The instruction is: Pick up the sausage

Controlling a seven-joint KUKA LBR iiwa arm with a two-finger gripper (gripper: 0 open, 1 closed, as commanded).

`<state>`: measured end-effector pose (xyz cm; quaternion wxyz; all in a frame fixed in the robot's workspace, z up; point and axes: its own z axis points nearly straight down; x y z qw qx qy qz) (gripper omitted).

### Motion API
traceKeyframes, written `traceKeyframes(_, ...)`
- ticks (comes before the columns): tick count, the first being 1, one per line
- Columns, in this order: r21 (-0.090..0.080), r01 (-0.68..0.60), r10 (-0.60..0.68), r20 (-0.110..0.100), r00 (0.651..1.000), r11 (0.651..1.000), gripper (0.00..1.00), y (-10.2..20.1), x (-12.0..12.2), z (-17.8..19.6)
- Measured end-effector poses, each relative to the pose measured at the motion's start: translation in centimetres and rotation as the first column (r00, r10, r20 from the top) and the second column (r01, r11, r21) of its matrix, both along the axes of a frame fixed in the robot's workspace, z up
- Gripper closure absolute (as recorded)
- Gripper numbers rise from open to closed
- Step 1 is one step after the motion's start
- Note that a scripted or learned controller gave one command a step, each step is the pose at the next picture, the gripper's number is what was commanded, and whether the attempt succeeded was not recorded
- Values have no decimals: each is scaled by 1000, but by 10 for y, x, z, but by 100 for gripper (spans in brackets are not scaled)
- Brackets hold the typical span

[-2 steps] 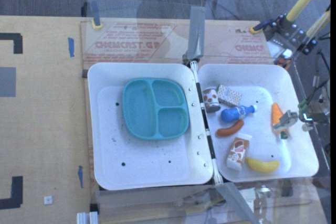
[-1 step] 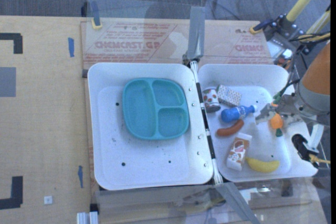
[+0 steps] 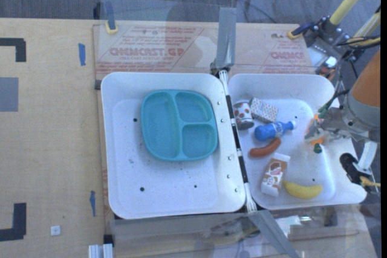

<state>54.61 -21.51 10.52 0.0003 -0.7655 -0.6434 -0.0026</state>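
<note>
The sausage [image 3: 265, 147], a short reddish-brown link, lies slantwise near the middle of the right bin [image 3: 302, 86]. It sits just below a blue bottle [image 3: 272, 129] and above a small carton [image 3: 275, 175]. My gripper [image 3: 319, 133] hangs over the right side of the same bin, well to the right of the sausage and apart from it. Small orange and green bits show at its tip, too blurred to identify. The grey arm with its orange band [image 3: 370, 89] comes in from the right edge.
Also in the right bin are a small can [image 3: 243, 113], a checked packet [image 3: 264, 109] and a banana [image 3: 303, 190]. The left bin [image 3: 121, 148] holds a teal divided plate [image 3: 179, 124]. A ridge separates the two bins.
</note>
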Motion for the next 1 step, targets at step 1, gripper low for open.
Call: traceKeyframes(1,-4,-3,3,-3,1000,1000,100,56,21,102)
